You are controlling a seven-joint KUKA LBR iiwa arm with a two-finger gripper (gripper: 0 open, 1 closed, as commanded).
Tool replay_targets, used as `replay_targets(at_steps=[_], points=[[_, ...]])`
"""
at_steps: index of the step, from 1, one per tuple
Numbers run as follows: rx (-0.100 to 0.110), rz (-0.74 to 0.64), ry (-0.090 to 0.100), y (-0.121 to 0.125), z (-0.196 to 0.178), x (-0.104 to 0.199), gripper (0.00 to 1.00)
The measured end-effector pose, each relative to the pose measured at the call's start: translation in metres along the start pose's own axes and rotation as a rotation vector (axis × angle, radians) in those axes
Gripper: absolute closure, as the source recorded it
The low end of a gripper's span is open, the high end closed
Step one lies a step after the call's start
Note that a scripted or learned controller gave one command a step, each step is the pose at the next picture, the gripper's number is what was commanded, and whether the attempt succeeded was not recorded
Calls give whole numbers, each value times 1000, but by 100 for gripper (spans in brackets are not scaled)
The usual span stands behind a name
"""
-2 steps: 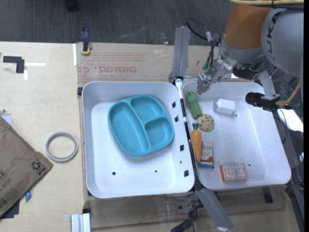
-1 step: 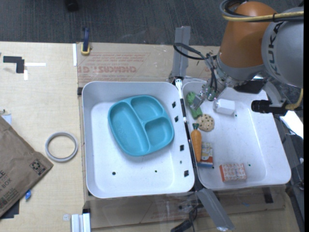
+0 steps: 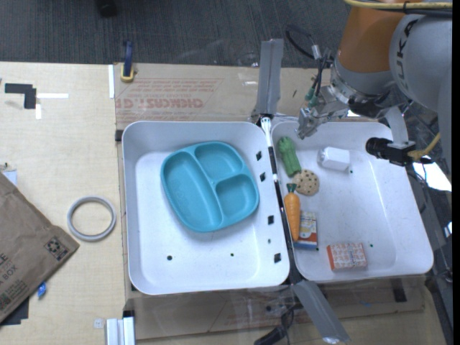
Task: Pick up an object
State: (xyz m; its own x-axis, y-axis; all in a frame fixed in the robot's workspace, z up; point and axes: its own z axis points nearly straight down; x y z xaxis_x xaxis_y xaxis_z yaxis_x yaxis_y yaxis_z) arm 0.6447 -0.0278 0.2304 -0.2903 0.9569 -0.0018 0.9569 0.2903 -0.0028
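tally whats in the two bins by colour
Blue: 1, plate
Green: 1, cucumber
Orange: 1, carrot
Tan: 1, cookie
White: 1, block
Mixed print: 2, carton, box
Total: 7

Brightness: even and fairly bright across the bench; the floor at the far edge is dark.
Light source: overhead, diffuse, judging by the soft, short shadows.
Shadows: faint ones beside the blue plate [image 3: 210, 185] and under the arm [image 3: 392, 42] on the right bin [image 3: 381, 214].
Glare: a white hotspot at the right bin's far rim and right edge; the left bin [image 3: 144, 214] walls look nearly washed out.
Sharpness: moderate; small print on the packets is unreadable, and the gripper [image 3: 310, 121] is slightly soft.
Distortion: bin edges bow mildly.
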Motion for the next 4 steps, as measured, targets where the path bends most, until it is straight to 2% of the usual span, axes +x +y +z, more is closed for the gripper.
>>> replay_targets(at_steps=[1,2,3,4], points=[[2,-150,2,-56,13,30,100],[0,-108,1,16,-8,3,100],[0,-449,2,-36,34,18,100],[-1,-210,0,7,24,5,100]])
